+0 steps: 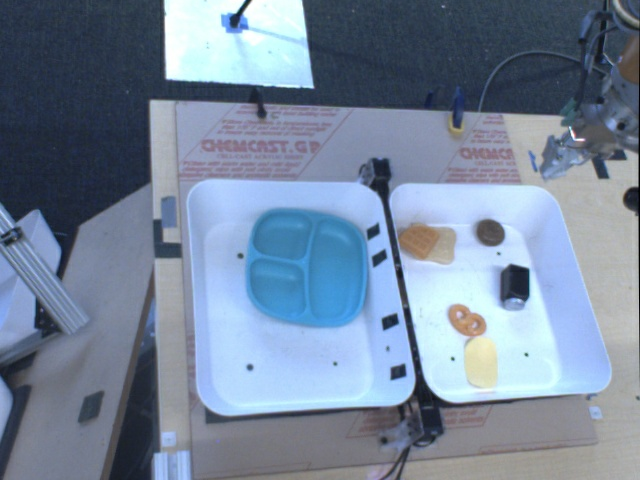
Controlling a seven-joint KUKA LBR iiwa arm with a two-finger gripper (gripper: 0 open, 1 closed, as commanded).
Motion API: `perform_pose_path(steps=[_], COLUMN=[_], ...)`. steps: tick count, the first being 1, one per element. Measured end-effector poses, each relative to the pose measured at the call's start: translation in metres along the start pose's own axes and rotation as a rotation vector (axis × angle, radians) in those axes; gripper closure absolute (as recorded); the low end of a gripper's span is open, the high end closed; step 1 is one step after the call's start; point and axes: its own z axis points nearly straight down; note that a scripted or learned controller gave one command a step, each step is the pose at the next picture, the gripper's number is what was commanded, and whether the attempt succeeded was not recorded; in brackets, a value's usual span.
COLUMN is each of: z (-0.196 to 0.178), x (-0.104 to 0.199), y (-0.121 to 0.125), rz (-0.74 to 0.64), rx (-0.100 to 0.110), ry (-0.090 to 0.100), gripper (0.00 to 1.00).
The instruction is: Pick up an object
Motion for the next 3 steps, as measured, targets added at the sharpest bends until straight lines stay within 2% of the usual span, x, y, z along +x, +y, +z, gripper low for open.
perform_pose_path(steps=[2, 3], z=[-0.006, -0.004], x=[0.089, 0.13], y=[-0.027, -0.051], rz=[0.0, 0.0], rx=[0.003, 0.004], ry=[0.001, 0.001], gripper=[1.0, 1.0])
